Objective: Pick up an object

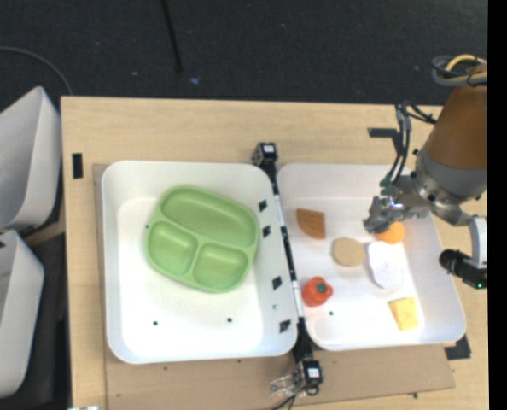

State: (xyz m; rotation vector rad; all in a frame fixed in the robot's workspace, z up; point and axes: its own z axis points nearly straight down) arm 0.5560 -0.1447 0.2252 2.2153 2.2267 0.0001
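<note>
The right bin [433,327] holds several small items. They are a brown toast-like piece [311,223], a tan round disc [349,252], a white lump [386,266], a small orange ball [393,234], a red tomato-like piece with a green top [317,291] and a yellow block [404,313]. My gripper [381,218] hangs low in this bin. It is right at the upper left of the orange ball and partly covers it. Nothing is visibly lifted.
A green divided plate [204,238] lies in the left bin [125,314]. A ridge with black clips [281,254] separates the two bins. The grey arm with its orange band [458,143] stands over the right bin's far right side. White containers [14,169] sit beyond the bench's left edge.
</note>
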